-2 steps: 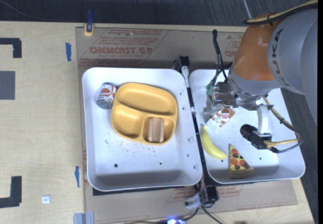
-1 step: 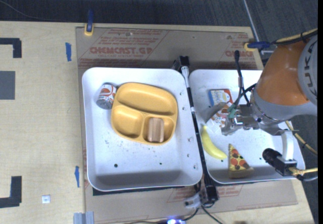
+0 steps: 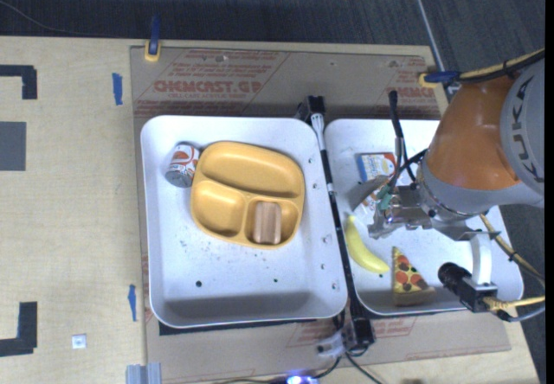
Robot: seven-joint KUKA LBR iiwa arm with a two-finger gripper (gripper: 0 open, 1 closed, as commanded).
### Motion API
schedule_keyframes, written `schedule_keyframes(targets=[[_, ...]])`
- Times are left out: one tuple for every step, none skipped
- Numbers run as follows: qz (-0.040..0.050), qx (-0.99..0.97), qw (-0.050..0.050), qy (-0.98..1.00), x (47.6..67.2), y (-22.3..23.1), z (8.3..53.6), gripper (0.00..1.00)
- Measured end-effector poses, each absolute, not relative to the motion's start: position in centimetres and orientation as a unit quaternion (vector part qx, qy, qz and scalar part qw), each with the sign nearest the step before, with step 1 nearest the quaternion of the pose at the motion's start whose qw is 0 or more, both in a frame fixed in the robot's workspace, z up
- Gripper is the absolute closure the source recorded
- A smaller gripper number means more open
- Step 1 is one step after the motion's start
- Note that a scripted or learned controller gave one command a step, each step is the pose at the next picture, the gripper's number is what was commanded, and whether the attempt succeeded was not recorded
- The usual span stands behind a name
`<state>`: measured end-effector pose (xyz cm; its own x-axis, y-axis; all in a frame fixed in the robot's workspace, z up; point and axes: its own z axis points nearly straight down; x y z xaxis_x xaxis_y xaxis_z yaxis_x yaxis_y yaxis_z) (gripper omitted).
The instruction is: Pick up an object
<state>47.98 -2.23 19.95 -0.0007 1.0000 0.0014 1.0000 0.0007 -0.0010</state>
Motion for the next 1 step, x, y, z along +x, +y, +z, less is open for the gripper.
schedule_keyframes(targets=[[-0.0001, -0.707, 0.001, -0.707, 47.98, -2.25, 19.95, 0.00]])
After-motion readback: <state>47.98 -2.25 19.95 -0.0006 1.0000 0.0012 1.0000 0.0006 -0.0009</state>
